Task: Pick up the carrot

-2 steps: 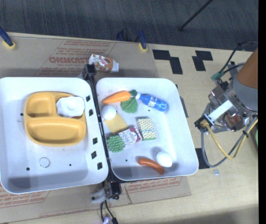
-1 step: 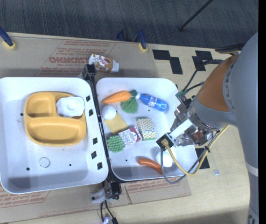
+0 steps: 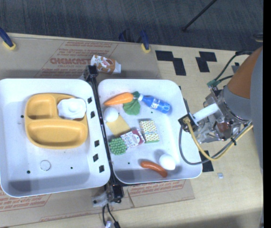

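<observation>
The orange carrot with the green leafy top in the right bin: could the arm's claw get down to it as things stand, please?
Probably yes. The orange carrot with the green leafy top lies uncovered near the far edge of the right white bin, nothing stacked on it. The claw sits outside the bin's right rim; the blue bottle lies between, low enough to pass over.
</observation>
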Robot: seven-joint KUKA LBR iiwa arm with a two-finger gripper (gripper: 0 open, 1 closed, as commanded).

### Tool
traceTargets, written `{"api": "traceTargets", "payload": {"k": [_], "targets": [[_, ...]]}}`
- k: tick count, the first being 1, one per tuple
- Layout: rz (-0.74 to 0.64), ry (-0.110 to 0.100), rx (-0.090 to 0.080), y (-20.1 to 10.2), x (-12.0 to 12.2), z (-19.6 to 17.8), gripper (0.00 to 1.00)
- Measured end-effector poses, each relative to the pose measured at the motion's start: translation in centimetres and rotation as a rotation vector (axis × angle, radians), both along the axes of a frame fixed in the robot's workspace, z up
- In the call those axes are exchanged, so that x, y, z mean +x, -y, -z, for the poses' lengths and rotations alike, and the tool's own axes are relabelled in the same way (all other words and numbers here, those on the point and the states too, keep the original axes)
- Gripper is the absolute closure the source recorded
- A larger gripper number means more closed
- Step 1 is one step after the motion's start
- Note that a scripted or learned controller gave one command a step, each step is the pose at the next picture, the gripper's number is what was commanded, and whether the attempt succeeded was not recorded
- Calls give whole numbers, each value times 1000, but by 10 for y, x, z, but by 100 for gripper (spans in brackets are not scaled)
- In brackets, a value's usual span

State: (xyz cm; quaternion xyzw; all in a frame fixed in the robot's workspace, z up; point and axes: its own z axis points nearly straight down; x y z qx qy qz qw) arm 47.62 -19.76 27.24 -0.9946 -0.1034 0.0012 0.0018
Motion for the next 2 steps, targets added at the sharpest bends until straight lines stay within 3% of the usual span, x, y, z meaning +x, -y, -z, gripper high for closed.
{"api": "traceTargets", "payload": {"k": [1, 2], "targets": [[-11, -1, 0, 13, 0, -14, 100], [-10, -3, 2, -30, 0, 60, 100]]}}
